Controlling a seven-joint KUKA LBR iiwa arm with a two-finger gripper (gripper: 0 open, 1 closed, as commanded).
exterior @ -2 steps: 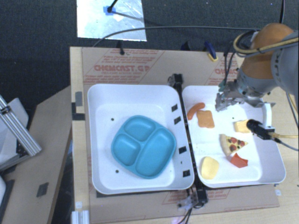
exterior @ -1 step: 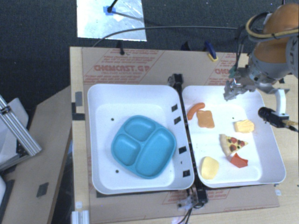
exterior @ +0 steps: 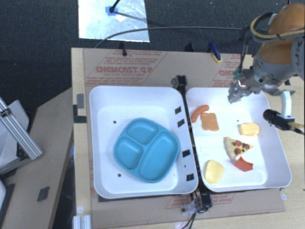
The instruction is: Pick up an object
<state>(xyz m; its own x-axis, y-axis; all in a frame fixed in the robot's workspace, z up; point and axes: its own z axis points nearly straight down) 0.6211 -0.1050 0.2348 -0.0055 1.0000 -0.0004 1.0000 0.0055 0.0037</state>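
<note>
Hovering over the far edge of the right bin (exterior: 279,173): gripper (exterior: 236,95), hung from a grey arm (exterior: 281,37) reaching in from the right, nothing seen between its tips. Whether spread or pressed together, cannot tell at this size and angle. Judged a staging position above the pile, not yet a descent.

Nearest below and to the left: orange sausage (exterior: 199,112), touching or just beside a tan nugget (exterior: 209,122). Close pairing judged a hazard, since closing on one may nudge the other. Nearer and to the right: pale cheese block (exterior: 249,129), standing apart with bare floor round it, judged the easiest candidate. Nearer still: pizza slice (exterior: 237,147), lying flat, with a red piece (exterior: 244,164) at its near right corner, touching or almost so. Flat lie judged poor for a two-finger pinch. Yellow lump (exterior: 214,171) near the near left corner, well apart from the rest.

Across the black divider (exterior: 187,128): left bin (exterior: 102,142) bearing a blue tray (exterior: 146,149) with three compartments, turned slightly askew. Probably a drop-off spot, though not stated by the task.
</note>
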